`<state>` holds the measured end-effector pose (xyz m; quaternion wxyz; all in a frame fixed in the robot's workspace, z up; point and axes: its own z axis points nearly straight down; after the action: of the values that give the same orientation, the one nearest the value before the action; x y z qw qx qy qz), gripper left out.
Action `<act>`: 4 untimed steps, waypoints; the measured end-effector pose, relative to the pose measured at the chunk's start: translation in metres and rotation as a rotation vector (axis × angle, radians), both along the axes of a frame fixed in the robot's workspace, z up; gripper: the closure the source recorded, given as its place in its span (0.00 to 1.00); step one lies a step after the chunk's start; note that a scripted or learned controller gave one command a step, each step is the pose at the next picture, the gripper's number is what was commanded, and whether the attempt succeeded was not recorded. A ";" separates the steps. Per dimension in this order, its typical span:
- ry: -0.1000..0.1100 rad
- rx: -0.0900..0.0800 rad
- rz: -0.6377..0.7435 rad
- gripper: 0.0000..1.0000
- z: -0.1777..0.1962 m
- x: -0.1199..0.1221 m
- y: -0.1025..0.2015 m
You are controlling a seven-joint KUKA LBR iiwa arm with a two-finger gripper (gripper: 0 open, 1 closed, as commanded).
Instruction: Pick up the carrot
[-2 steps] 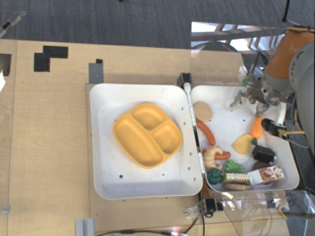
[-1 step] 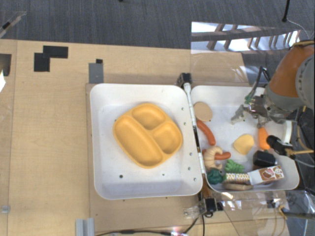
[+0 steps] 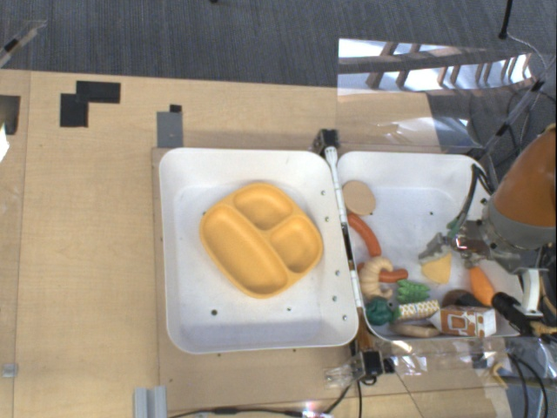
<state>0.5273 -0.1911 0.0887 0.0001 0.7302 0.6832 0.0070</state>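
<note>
The counter [image 3: 87,259] is light wood and carries two shallow white bins side by side. The left bin [image 3: 187,320] holds a yellow three-compartment plate [image 3: 261,238], set at a slant near the bin's centre. The right bin [image 3: 409,181] holds a cluster of toy food along its left wall and near edge.

The arm [image 3: 526,194] reaches in from the right, its orange band above the grey wrist. The pincer [image 3: 448,240] sits low over the right half of the right bin; whether its fingers are apart or together cannot be told from this angle.

Contents of the right bin, by descending size:
- A small carton [image 3: 466,322] in white and brown lies on its side at the near edge (its printing is too small to read).
- A red-orange sausage [image 3: 364,232] lies beside the left wall.
- A tan round disc [image 3: 359,198] lies just behind the sausage.
- The carrot [image 3: 481,284], orange, lies near the bin's right wall, just right of a yellow cheese wedge [image 3: 438,269] and close beneath the pincer; it is not between the fingers.
- A green item [image 3: 379,310] and a pale ridged item [image 3: 376,273] lie near the left wall.
</note>
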 end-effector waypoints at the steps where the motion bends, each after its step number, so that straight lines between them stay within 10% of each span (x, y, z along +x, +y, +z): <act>1: -0.013 -0.006 0.144 0.00 0.001 -0.018 -0.002; 2: -0.016 -0.012 0.146 1.00 0.010 -0.016 -0.005; 3: 0.011 -0.005 -0.295 1.00 0.014 0.034 0.049; 4: 0.012 -0.007 -0.298 0.00 0.014 0.033 0.047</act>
<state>0.5602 -0.1442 0.1028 -0.0001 0.8236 0.5671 0.0002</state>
